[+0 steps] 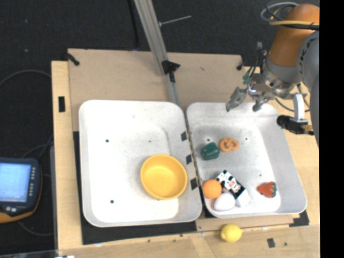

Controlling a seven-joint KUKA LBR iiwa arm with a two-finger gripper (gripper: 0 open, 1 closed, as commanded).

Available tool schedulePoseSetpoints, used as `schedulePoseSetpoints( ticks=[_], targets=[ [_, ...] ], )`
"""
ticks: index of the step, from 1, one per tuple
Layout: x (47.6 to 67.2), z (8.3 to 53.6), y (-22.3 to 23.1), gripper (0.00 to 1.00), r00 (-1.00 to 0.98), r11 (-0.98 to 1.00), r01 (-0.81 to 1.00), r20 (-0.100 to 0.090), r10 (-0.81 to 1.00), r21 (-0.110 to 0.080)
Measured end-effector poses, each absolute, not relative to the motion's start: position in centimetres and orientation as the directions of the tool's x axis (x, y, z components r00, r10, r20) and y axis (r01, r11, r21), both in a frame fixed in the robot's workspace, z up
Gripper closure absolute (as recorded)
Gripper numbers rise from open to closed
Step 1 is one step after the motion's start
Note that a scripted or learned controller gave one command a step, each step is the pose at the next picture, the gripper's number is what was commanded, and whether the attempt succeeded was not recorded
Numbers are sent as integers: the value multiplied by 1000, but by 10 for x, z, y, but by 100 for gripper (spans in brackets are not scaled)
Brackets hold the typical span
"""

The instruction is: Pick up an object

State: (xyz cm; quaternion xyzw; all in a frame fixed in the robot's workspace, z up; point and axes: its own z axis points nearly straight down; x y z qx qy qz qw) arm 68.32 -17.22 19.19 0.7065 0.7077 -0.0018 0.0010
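End effector [246, 99], fingers spread apart and holding nothing, hangs over the upper edge of the right bin [282, 147] at the right of the frame; the pick appears not yet begun. Candidate objects lie lower in that bin: a green piece [210, 151] just beside an orange pretzel-like piece [229, 144] at centre, an orange ball [212, 188], a white egg-like piece [224, 201] and a black-and-white block [231, 183] clustered at the lower left, a red piece [267, 189] at the lower right. Left bin [107, 128] holds a yellow bowl [163, 176]; a yellow lemon [231, 233] rests on the tabletop [107, 71] below. Descent, closure and lift all remain.
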Motion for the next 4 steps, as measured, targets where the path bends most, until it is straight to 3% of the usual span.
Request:
schedulePoseSetpoints(
  ticks=[1,2,4],
  targets=[
    [683,129,-176,0,0,0,1000,-3,1000,-5],
    [685,145,-177,100,-3,3,1000,-8,1000,5],
    [687,224,-172,100,-6,6,1000,0,1000,6]
  ],
)
